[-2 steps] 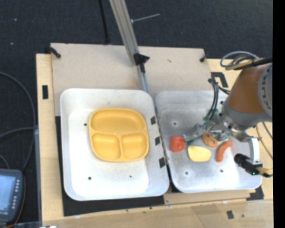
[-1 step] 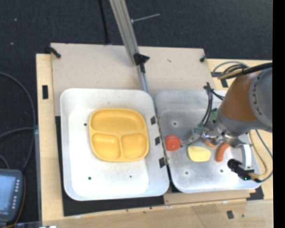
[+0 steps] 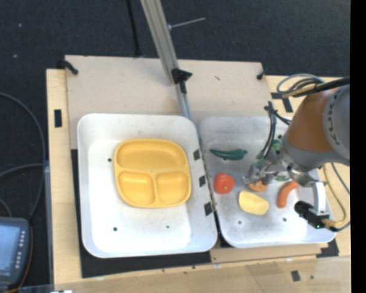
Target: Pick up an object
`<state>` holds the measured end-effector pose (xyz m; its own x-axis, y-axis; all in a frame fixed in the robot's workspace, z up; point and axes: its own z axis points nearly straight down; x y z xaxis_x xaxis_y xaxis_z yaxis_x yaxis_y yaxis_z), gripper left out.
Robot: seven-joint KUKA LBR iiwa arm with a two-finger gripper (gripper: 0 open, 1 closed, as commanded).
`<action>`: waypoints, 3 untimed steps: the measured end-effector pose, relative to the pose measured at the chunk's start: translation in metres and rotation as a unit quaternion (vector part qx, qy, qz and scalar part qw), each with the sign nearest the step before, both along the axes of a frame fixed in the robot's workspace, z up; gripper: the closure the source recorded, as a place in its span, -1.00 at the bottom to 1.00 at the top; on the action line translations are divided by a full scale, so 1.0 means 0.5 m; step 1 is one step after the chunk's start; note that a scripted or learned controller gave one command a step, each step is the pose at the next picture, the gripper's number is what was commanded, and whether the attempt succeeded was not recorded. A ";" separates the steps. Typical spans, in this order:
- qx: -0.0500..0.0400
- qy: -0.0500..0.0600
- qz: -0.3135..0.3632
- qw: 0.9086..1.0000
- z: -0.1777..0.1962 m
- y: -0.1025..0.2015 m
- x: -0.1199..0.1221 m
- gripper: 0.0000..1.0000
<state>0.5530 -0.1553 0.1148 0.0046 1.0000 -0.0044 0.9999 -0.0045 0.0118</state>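
My gripper (image 3: 260, 177) hangs low over the middle of the right bin (image 3: 232, 130), with the grey arm and its orange band coming in from the right. Just under the gripper lies a small orange piece (image 3: 258, 187), partly hidden by it. A yellow lemon-shaped object (image 3: 254, 203) rests in front of that. A red tomato (image 3: 224, 183) lies to the left, near the bin's left wall. A green pepper (image 3: 229, 154) is at the back of the bin. An orange-red sausage-shaped item (image 3: 287, 193) lies to the right, beneath the wrist.
The left bin (image 3: 94, 224) holds a yellow divided plate (image 3: 152, 172) with three compartments. A slanted metal pole (image 3: 161, 35) rises behind the bins. A grey screen (image 3: 6, 252) sits at the lower left, off the bench.
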 end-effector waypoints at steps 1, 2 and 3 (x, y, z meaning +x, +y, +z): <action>0.001 0.003 0.003 1.000 0.088 0.001 0.010 1.00; 0.001 0.002 0.003 1.000 0.206 -0.021 0.019 1.00; 0.001 0.003 0.003 1.000 0.289 -0.024 0.022 1.00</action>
